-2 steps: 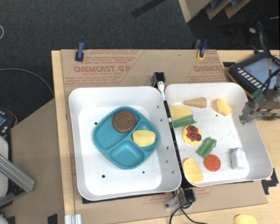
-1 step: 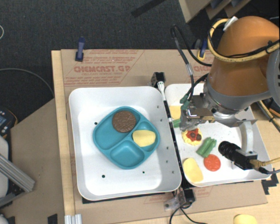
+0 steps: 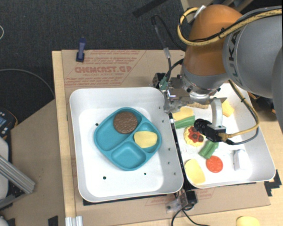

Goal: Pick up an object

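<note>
Two shallow white bins: left bin has blue divided plastic tray with brown cookie; gripper over right bin, near green cylinder.

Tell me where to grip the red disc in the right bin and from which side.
Grip the red disc across its rim, coming straight down. It lies flat, apart from its neighbours, so the edges look free, probably easiest along the side away from the green piece.

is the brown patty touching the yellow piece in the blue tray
Apart. The camera view shows the brown patty and yellow piece in separate blue tray compartments.
</note>
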